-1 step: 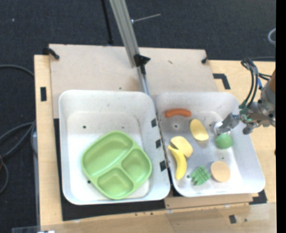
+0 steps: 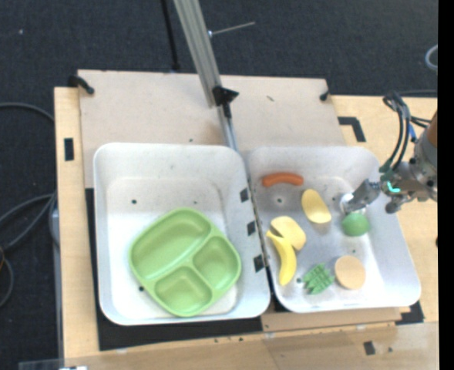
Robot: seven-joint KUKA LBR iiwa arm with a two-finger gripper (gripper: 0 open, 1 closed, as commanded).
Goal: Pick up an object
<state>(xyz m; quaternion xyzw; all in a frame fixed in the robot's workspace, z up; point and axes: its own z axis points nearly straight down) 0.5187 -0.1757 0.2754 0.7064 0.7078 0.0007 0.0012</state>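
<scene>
Gripper: the gripper (image 2: 363,200) reaches in over the right bin (image 2: 388,284), its tip just above the green ball (image 2: 355,224); whether it grips anything is hard to make out, and I cannot tell its state.
Green ball: lies in the right bin, at the gripper's tip, possibly touching it.
Right bin, other items: 1 orange sausage (image 2: 282,179) near the back wall, a yellow oval piece (image 2: 315,206), a banana (image 2: 286,248), a small green toy (image 2: 316,279), a tan disc (image 2: 350,272).
Left bin: the left bin (image 2: 119,176) holds 1 green divided plate (image 2: 185,262) with 3 compartments.
</scene>
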